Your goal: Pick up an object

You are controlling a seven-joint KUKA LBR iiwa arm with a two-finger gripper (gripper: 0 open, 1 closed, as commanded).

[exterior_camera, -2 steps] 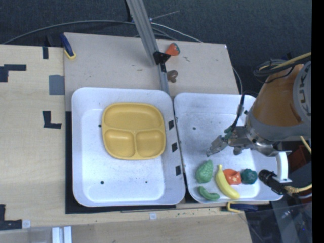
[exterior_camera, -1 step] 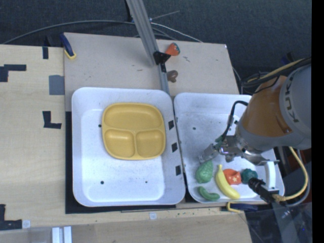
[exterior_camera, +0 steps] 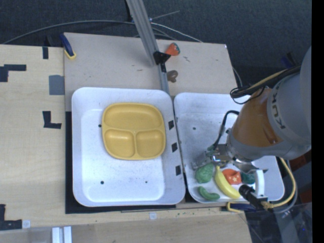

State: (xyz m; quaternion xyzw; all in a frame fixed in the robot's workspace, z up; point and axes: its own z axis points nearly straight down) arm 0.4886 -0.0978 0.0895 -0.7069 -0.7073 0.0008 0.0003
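Banana [exterior_camera: 225,183], just below claw [exterior_camera: 215,156], rt bin [exterior_camera: 202,110]

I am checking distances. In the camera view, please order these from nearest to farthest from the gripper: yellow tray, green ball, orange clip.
From the gripper:
1. green ball, right bin, just below it
2. yellow tray, left bin
3. orange clip, on the bench beyond the bins

Arm [exterior_camera: 283,120] cut off at right edge, red object [exterior_camera: 232,175] partly hidden beneath wrist
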